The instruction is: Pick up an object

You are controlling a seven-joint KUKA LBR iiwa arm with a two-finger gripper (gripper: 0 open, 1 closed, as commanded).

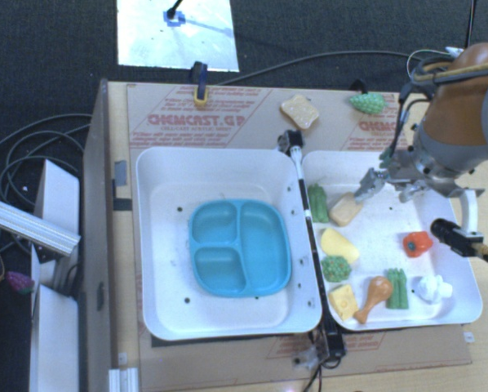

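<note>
The gripper (373,184) is hovering w/ jaws slightly open just above the bread piece (345,211) in the right bin (472,300), probably approaching to grasp it.

Two shallow white bins sit side by side on the bench (228,113). The left bin (166,186) holds a blue divided plate (240,247). In the right bin (464,300) lie toy foods: a green pepper-like piece (317,202) by the divider, a tan bread piece (345,211), a yellow lemon-like piece (339,244), broccoli (335,268), a cheese wedge (343,300), a drumstick (374,295), green asparagus (397,288), a red tomato (417,244) and a white crumpled object (432,287). The gripper (370,185) hangs just above the bread piece. Behind the bins, a bread slice (299,112) and green grapes (368,103) rest on the bench.
</note>
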